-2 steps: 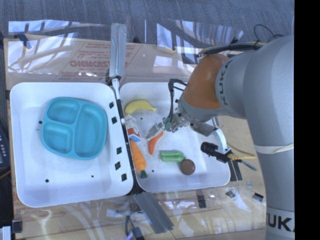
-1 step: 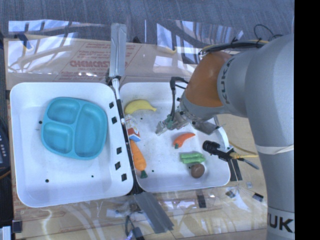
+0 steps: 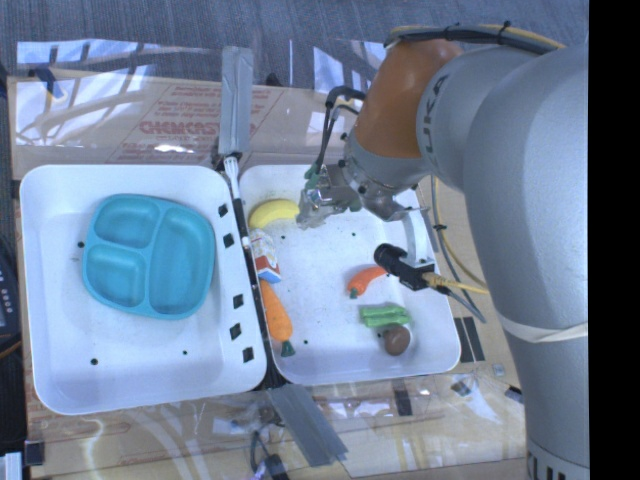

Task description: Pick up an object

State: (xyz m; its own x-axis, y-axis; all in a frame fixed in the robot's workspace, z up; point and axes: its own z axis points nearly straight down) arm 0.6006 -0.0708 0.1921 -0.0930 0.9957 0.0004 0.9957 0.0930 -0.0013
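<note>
Worktop carries two white bins; we've got our gripper [image 3: 312,200] over the right bin [image 3: 330,358], beside the banana [image 3: 273,212]; grip state unclear.

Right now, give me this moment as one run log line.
end effector: over right bin, beside banana | held: nothing visible | left bin: blue plate | right bin: carrot, green piece

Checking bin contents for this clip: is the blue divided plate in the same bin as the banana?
No, the blue divided plate lies in the left bin; the banana lies in the right bin.
</note>
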